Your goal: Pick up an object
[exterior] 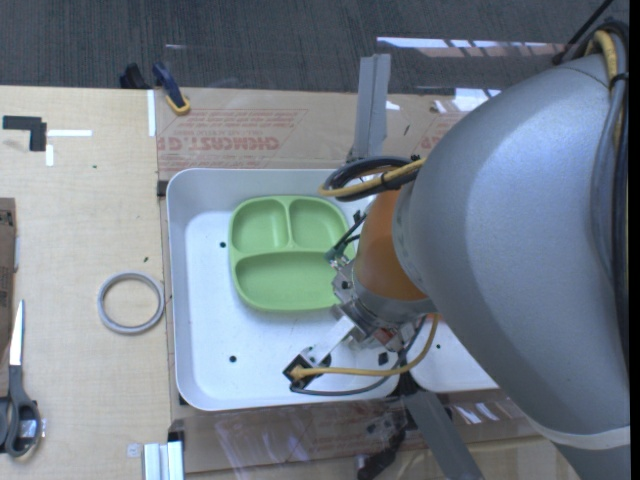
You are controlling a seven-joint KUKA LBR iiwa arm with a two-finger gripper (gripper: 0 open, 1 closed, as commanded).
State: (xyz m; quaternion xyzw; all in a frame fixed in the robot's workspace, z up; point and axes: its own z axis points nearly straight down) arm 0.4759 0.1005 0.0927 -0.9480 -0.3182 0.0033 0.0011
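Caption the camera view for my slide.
Grey arm reaches over a white bin holding a green divided plate.

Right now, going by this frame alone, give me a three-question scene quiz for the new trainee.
1. True or false: the green plate lies inside the white bin.
2. How many compartments does the plate have? A) two B) three C) five
3. Out on the bench, which lies nearer the bin: the grey ring or the scissors?
Key: 1 true; 2 B; 3 the grey ring.
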